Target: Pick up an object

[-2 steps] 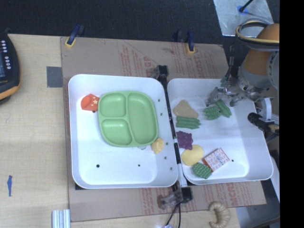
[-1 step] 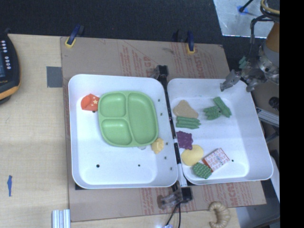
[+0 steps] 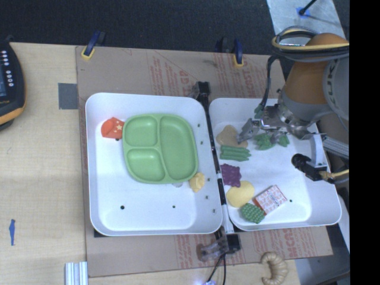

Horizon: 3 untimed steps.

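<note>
Camera view: my gripper (image 3: 256, 129) hangs low over the back of the right bin (image 3: 309, 215), just above the bin's floor.
My arm (image 3: 306, 82) comes in from the right, and I cannot tell how my jaws stand. A dark green toy (image 3: 272, 140) lies right beside my metal tips. Near it sit a tan piece (image 3: 227, 136) and a green pod (image 3: 235, 154); toward the front lie a purple piece (image 3: 230, 174), a yellow lump (image 3: 240, 193), a green ridged block (image 3: 252, 213) and a small red-and-white packet (image 3: 271, 199). The left bin (image 3: 148, 215) holds a green divided plate (image 3: 160, 148), a red piece (image 3: 111, 127) and a small yellow piece (image 3: 196, 182).
</note>
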Available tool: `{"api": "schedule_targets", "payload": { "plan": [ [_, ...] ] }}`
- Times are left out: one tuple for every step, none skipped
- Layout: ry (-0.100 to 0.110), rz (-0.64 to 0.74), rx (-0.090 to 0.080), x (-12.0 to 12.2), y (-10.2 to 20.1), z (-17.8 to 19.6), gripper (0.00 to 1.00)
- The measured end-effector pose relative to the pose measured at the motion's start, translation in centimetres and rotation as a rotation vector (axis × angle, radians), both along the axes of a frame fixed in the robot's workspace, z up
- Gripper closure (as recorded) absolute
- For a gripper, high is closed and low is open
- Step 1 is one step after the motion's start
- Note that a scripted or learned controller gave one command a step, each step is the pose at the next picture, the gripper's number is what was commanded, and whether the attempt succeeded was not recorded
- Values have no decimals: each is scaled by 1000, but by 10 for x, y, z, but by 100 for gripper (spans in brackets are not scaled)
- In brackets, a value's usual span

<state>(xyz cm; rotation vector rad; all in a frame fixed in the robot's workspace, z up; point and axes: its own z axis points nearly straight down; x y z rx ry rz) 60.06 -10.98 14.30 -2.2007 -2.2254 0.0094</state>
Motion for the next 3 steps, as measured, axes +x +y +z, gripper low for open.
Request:
{"api": "schedule_targets", "payload": {
  "plan": [
    [-17, -11, -9, 42, -103, 15, 0],
    [-7, -5, -4, 55, -91, -29, 0],
    [-7, -9, -5, 48, -90, -28, 0]
  ]
}}
